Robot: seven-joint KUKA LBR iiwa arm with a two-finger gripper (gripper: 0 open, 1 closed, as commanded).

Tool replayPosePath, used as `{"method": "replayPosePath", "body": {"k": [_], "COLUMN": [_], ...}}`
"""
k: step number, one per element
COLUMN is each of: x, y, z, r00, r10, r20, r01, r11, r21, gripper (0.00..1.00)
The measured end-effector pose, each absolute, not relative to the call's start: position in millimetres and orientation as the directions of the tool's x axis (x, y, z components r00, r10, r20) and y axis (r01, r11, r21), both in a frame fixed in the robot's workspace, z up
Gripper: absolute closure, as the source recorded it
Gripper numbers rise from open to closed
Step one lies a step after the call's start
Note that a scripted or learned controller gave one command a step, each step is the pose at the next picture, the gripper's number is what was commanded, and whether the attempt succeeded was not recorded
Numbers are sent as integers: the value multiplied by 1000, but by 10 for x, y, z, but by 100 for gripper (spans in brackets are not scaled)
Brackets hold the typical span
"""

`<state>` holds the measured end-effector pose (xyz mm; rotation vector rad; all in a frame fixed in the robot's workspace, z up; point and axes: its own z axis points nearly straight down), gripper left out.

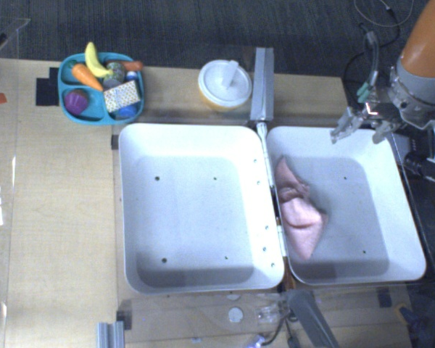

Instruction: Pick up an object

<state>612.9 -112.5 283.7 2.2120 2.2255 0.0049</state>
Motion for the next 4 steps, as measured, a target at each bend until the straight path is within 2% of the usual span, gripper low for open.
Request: {"method": "replayPosePath", "body": {"k": [1, 2, 3, 4], "x": [6135, 5777, 6581, 6056], "y": [-1093, -852, -908, -1072], "z": [1686, 928, 919, 935], "r00": [-122, -212, -97, -175], "r10": [992, 977, 995, 985], "r20": [-1, -5, -3, -4], "r01": [992, 977, 995, 985], "r11": [122, 213, 97, 175], "r21": [4, 19, 18, 15], "gripper": [0, 0, 0, 0]}}
